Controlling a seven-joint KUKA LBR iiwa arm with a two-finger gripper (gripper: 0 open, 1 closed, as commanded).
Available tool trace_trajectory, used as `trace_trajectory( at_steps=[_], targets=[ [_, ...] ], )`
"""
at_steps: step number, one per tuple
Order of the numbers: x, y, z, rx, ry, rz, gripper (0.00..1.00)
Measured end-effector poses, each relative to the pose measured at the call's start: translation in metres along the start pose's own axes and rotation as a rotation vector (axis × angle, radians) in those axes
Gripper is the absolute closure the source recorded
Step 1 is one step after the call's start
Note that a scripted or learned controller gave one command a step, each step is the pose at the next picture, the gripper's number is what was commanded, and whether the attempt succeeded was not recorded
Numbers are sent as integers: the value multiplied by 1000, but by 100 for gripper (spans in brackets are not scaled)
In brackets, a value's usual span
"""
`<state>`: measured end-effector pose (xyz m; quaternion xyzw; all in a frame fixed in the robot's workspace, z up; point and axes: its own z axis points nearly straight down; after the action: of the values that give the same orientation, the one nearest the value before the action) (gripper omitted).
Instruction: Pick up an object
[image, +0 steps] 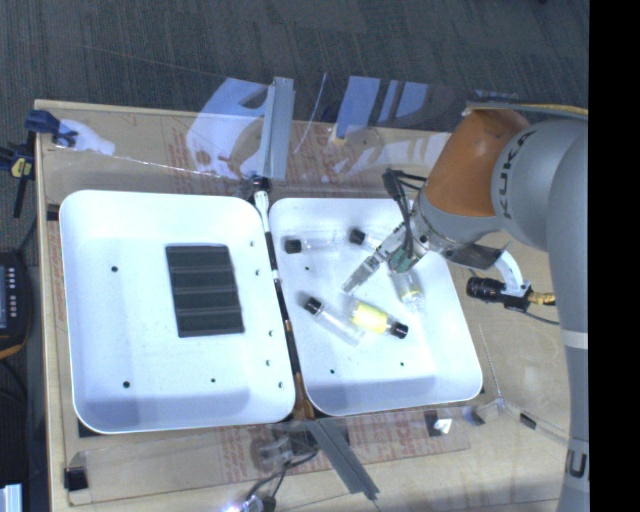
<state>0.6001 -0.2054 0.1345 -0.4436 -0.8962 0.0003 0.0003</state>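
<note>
the arm (520, 190) comes in from the right, orange band up high, wrist bent down over the right-hand bin (455, 375), and the tool (372, 268) hangs low over the middle of that bin. it reads as a slim grey shape slanting down and to the left. whether it is spread or pressed together i cannot tell from up here, and nothing shows pinched in it.

now the relation that matters: the nearest candidate is the yellow-filled vial (372, 320), lying flat on the bin floor just below the tool in this view and a shade to the right. its long axis runs on a slant from upper left to lower right, black cap at the lower right end. a clear vial with a black cap (326, 313) lies close on its left, almost end to end with it, so a grasp there could catch both.

another clear vial (410, 288) sits just right of the tool, close under the wrist. up and left of the tool lies a clear vial (305, 243) running roughly level, and a small black cap (357, 236) above it.

judging from this, a short drop towards the yellow one, closing across its slanted axis, looks the cleanest pick. the left bin (90, 230) carries a dark ribbed block (204, 290), well apart from the tool.
</note>
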Motion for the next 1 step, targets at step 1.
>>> trace_trajectory(
  at_steps=[1],
  targets=[
    [10,-19,43,1,1,-42,0]
  ],
)
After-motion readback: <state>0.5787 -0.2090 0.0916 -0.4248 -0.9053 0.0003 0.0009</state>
